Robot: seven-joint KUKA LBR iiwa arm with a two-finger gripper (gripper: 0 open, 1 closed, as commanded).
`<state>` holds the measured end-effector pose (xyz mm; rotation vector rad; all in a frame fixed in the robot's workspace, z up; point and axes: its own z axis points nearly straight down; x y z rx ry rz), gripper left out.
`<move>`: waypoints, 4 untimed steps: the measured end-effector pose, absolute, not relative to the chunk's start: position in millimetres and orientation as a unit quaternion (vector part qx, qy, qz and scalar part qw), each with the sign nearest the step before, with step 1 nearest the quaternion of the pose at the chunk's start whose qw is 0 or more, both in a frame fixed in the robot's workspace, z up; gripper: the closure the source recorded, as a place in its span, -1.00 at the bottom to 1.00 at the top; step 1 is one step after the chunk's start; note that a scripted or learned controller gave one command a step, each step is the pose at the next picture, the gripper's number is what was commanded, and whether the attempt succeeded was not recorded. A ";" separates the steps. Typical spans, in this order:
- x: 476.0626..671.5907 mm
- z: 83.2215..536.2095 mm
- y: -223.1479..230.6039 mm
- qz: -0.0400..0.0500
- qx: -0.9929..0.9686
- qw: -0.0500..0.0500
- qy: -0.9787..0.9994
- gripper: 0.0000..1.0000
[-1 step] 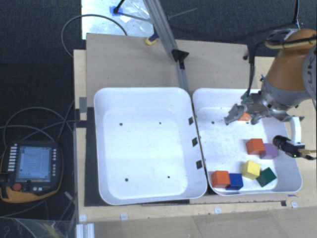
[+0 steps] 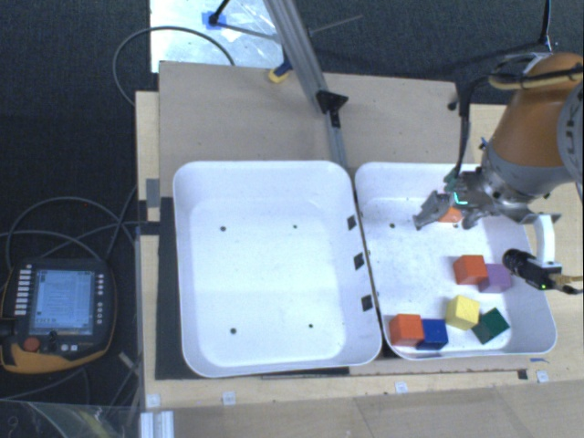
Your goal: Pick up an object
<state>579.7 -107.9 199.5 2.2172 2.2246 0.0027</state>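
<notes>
Jaws (image 2: 442,212) over right bin (image 2: 401,254), small orange block (image 2: 450,214) beneath; cannot tell grip state.

There are 2 shallow white bins on the counter (image 2: 274,117): the left bin (image 2: 265,176) and the right bin (image 2: 401,179).

The blocks in the right bin number 6 that can be counted plainly: 2 orange blocks, one (image 2: 470,269) in the middle of the bin and one (image 2: 406,327) near the front edge; 1 purple block (image 2: 498,277); 1 yellow block (image 2: 463,312); 1 blue block (image 2: 434,333); and 1 dark green block (image 2: 491,324).

1 more orange piece (image 2: 450,214) shows at the 1 end effector (image 2: 443,213), too hidden to tell what kind of thing it is.

1 handheld control pendant (image 2: 57,313) lies on the floor.
</notes>
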 end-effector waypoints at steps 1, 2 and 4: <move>588.1 141.9 -107.5 -0.001 0.706 -0.001 0.708 -1.00; 587.7 89.9 -107.2 -0.001 0.706 -0.001 0.708 -1.00; 582.5 155.6 -103.3 0.002 0.706 0.002 0.709 1.00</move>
